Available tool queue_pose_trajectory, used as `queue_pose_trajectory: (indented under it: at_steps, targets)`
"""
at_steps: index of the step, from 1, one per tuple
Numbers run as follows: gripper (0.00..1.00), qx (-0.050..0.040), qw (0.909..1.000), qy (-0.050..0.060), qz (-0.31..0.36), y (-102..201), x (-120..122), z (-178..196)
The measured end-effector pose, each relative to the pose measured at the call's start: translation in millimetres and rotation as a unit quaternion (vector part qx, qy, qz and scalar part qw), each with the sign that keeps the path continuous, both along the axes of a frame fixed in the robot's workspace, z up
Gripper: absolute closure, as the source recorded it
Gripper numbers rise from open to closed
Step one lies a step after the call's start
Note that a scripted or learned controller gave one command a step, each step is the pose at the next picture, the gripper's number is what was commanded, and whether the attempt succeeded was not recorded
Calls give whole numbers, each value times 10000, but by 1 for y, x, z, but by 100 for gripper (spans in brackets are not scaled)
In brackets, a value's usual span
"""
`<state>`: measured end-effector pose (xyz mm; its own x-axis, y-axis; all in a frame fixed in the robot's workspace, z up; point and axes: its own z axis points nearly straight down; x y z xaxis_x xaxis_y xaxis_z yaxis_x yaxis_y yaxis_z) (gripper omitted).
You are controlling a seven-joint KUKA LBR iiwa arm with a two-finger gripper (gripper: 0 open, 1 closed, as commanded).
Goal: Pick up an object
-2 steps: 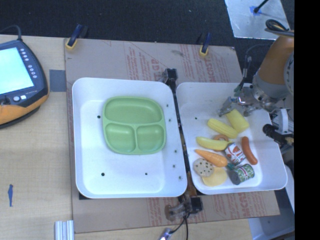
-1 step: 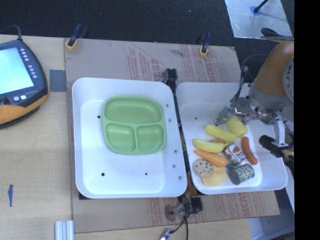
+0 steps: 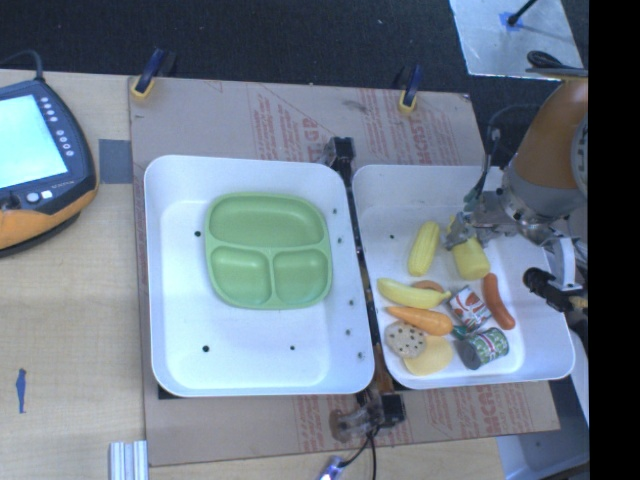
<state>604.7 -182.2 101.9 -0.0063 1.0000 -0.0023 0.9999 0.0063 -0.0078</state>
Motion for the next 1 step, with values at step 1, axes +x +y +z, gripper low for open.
queue_pose_trajectory:
  at_steps: [1]
  targets:
    - [100,8,10000,-20,11,114,-36,90]
